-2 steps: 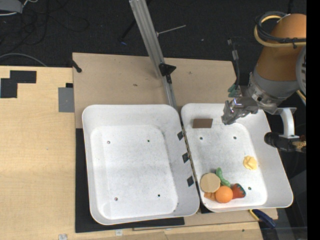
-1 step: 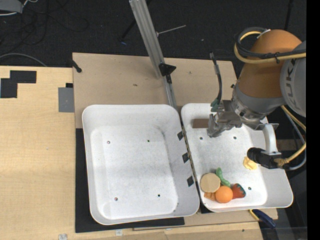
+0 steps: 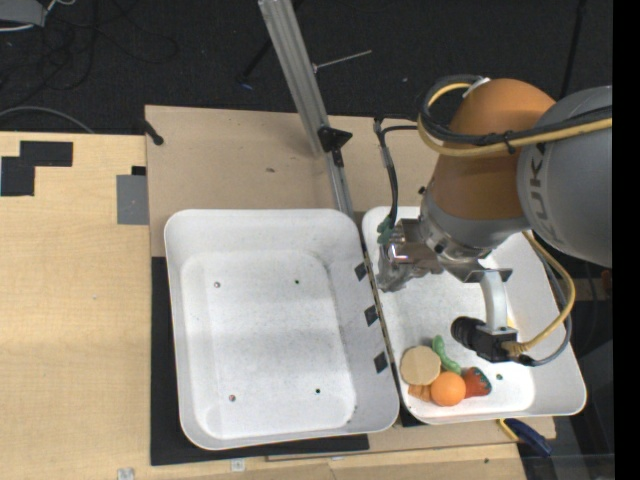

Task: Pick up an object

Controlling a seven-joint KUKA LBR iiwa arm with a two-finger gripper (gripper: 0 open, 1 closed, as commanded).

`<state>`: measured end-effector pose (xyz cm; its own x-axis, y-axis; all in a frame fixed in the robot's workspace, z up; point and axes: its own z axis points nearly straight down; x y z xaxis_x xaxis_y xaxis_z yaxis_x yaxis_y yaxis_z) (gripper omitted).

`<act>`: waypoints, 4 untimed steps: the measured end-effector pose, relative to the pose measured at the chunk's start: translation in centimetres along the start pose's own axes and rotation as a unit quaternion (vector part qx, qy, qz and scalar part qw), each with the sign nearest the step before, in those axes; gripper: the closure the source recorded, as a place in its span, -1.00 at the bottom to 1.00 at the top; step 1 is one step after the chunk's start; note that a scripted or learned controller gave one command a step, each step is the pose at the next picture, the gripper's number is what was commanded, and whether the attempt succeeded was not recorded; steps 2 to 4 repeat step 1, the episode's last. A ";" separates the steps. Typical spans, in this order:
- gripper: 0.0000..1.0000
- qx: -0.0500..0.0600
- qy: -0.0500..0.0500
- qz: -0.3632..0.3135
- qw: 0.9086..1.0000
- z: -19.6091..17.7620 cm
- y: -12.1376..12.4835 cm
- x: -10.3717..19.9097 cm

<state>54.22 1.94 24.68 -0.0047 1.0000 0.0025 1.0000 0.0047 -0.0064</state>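
The gripper (image 3: 398, 253), whose grasp cannot be told, hangs over the right bin's (image 3: 545, 383) left side, well apart from the orange ball (image 3: 448, 389), tan disc (image 3: 420, 366) and red piece (image 3: 478, 382) clustered nearer.

Fairly bright, even light falls from above on the pale wooden desk (image 3: 70, 298) and washes the shallow white plastic left bin (image 3: 260, 328) almost flat. The grey and orange arm (image 3: 500, 158) shows a soft sheen and shades the white right bin (image 3: 545, 388). The dark background swallows detail, and the picture is soft and slightly grainy.
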 end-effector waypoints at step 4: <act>1.00 0.000 0.000 0.000 1.000 1.7 -1.5 5.7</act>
